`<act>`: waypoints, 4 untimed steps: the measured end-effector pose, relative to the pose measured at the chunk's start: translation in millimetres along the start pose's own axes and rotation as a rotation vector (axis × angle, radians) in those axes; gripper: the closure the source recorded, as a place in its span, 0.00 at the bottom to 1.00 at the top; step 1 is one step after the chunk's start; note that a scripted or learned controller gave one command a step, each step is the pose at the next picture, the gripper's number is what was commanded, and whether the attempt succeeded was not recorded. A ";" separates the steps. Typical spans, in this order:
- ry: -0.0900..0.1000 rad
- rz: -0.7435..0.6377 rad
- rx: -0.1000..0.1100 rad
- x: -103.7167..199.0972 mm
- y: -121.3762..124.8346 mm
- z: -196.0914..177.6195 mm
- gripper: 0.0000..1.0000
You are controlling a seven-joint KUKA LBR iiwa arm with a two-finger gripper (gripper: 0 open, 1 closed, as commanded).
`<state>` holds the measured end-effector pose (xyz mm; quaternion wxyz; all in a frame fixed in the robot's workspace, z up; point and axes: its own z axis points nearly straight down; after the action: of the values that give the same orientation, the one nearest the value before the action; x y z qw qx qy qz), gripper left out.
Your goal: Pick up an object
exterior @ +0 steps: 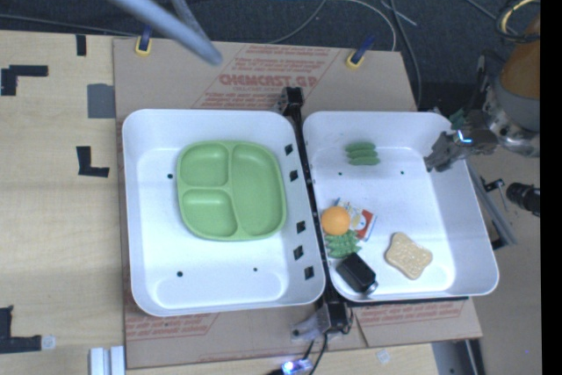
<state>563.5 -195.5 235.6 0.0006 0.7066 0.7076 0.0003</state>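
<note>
Two bins [140, 215], arm [518, 92] at right

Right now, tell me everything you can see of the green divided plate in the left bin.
The green divided plate is pale green, matte, plastic by its look, with rounded corners. Raised ridges split it into three compartments: two smaller ones on the left, one above the other, and a long one down the right. Nothing lies in any of them. It sits flat and upright on the floor of the left bin, slightly turned, nearer the bin's far half. Only the bin floor touches it; it stands apart from the bin's walls.
</note>
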 end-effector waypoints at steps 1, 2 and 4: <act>0.002 -0.006 0.000 57.6 9.4 -7.4 1.00; 0.002 -0.006 0.002 120.4 22.6 -8.1 1.00; 0.001 -0.005 0.003 232.8 36.1 14.4 1.00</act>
<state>599.3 37.3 221.1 -0.0008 0.7047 0.7095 -0.0003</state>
